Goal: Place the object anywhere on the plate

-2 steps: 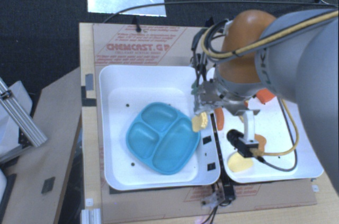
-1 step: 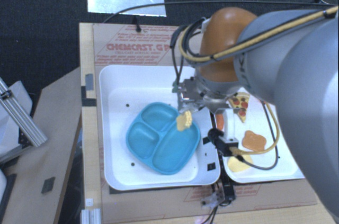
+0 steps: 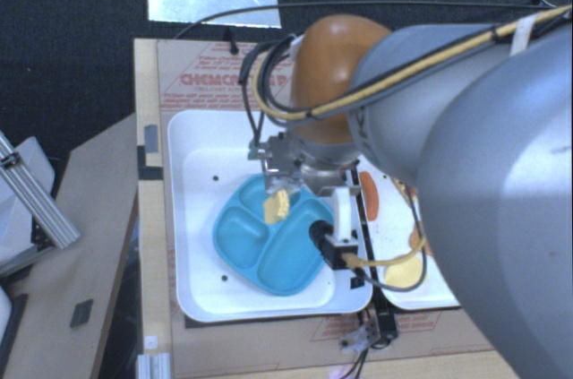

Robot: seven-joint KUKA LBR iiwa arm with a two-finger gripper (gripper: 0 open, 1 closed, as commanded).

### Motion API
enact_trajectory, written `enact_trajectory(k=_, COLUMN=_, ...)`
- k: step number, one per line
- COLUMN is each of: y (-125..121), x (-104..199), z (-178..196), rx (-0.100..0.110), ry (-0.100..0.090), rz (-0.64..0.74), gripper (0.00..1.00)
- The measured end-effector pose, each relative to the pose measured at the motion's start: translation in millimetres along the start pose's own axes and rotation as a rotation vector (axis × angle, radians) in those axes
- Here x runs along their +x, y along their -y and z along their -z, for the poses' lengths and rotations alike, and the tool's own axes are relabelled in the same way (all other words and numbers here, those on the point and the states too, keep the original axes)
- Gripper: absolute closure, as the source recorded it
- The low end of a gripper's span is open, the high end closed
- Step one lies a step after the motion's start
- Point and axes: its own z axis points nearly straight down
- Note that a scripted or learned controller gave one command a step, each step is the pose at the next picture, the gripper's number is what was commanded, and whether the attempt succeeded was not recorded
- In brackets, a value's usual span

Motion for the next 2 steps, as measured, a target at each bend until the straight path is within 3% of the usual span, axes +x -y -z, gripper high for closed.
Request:
enact_trajectory(k=1, y=-1.4, x=53.9, z=26.4, rx=-0.002, ry=-0.001, rz=0.0, gripper=1.0)
enact_trajectory(k=2, y=-1.6, x=50.0, z=24.9, rx=0.001, ry=0.002, rz=-0.005, gripper=0.0)
